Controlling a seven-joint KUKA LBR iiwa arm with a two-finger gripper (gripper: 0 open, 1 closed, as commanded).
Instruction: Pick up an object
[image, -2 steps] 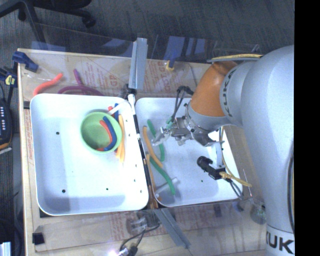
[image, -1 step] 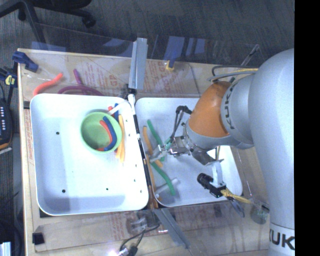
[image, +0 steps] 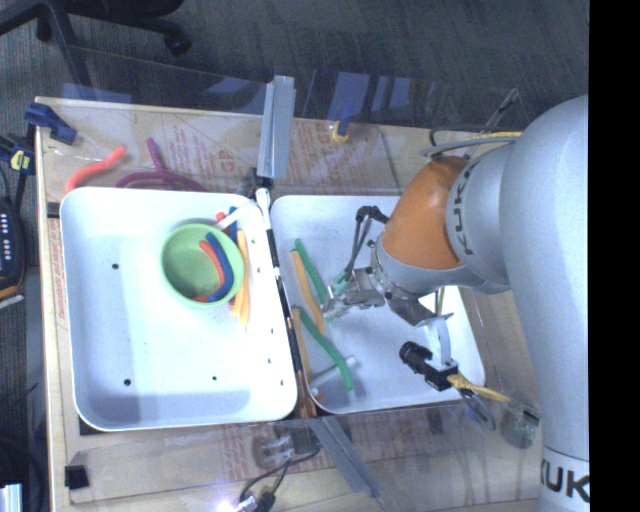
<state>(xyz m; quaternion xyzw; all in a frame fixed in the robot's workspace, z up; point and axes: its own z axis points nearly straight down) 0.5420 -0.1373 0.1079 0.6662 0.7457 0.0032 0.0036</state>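
In the right bin (image: 400, 390) lie several thin sticks. A green stick (image: 306, 266) and a tan stick (image: 309, 296) lie side by side near the bin's left wall. Another green stick (image: 334, 357) and a brown stick (image: 302, 352) lie nearer the front left corner. My gripper (image: 338, 297) hangs low over the bin's left half, right beside the tan stick. Whether it touches any stick is unclear. The left bin (image: 120, 340) holds a green bowl (image: 190, 262) with red and blue pieces inside and an orange stick (image: 243, 296) at its right side.
The grey arm with its orange band (image: 425, 235) covers the right bin's right half. A black fitting (image: 424, 366) hangs from it over the bin floor. A metal divider (image: 276, 125) stands at the back between the bins. Red and pink cables (image: 95, 168) lie behind the left bin.
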